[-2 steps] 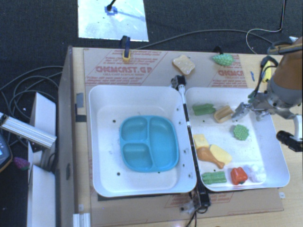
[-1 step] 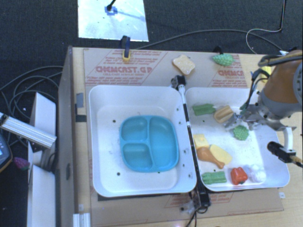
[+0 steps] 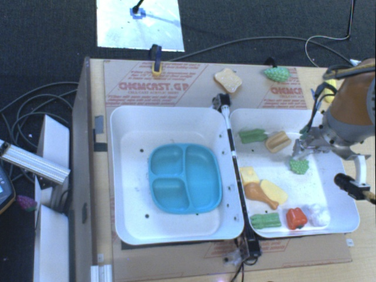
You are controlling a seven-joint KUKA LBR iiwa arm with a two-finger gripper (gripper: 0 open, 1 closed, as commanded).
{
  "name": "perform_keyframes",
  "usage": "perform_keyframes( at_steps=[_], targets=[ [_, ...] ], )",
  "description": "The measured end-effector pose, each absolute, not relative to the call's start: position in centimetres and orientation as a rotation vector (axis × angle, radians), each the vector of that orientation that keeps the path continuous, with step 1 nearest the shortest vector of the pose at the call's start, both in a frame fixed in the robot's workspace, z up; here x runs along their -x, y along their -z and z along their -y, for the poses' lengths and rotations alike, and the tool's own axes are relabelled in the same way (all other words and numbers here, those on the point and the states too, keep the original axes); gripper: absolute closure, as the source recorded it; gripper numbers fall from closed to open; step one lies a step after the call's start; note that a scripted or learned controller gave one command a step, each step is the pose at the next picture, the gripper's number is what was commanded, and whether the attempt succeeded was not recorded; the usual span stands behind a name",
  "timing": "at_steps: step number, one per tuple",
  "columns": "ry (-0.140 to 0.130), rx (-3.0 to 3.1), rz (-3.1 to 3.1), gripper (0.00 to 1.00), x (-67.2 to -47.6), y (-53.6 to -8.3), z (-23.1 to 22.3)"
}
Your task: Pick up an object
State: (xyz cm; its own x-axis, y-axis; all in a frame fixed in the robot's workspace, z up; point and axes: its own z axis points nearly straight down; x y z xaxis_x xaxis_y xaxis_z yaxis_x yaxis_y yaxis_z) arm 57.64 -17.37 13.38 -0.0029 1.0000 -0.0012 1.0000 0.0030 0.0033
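My gripper [image 3: 301, 151] hangs low in the right bin [image 3: 341, 213], placed for a straight descent on the green broccoli piece [image 3: 299, 166] lying just beneath its tip, though I cannot tell whether my jaws are spread or pressed together.

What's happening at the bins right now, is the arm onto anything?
The gripper is down in the right bin, just above a green broccoli-like toy; no grasp is visible. Other toy foods lie around it, including a red pepper and a chicken drumstick. The left bin holds a blue divided plate.
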Motion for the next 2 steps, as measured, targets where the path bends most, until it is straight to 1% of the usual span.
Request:
perform_keyframes(
  at_steps=[1, 2],
  targets=[
    [-0.002, -2.215, -2.223, 1.00, -63.4, -14.3, 20.7],
    [-0.003, -2.213, -2.224, 1.00, -66.9, -15.5, 20.6]
  ],
)
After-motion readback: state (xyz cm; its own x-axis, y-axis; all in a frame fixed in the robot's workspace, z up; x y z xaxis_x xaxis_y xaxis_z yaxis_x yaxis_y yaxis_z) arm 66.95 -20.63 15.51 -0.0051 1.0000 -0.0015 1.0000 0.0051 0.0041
